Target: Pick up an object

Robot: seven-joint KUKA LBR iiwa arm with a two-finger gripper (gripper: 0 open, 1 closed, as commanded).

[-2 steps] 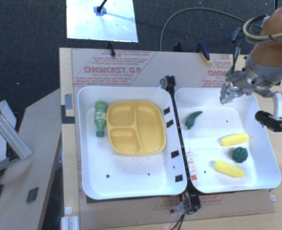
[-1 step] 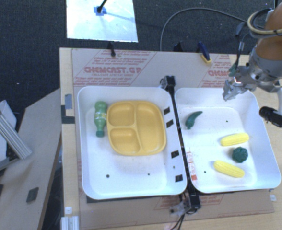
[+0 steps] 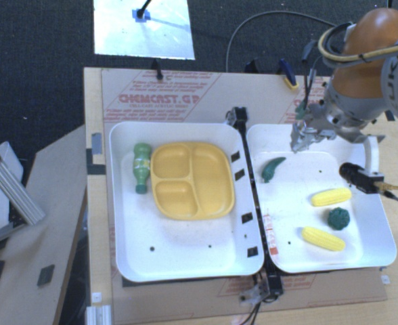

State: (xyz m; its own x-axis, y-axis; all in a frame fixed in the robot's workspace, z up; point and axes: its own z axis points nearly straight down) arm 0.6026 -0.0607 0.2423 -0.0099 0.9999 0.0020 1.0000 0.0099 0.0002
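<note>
our hand [image 3: 303,143] hovers just above-right of the green pepper [image 3: 273,168] (grip state unclear), likely lining up a pick.

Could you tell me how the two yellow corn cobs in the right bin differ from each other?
The upper corn cob lies nearer the gripper, tilted up to the right; the lower corn cob lies nearer the bin's front rim, tilted down to the right. A green broccoli piece sits between them. Both are yellow, similar in size.

Bins [image 3: 185,266] smooth white plastic; yellow tray [image 3: 191,180] matt plastic; bench [image 3: 57,181] pale wood; corn cobs [image 3: 331,196] glossy plastic.
</note>
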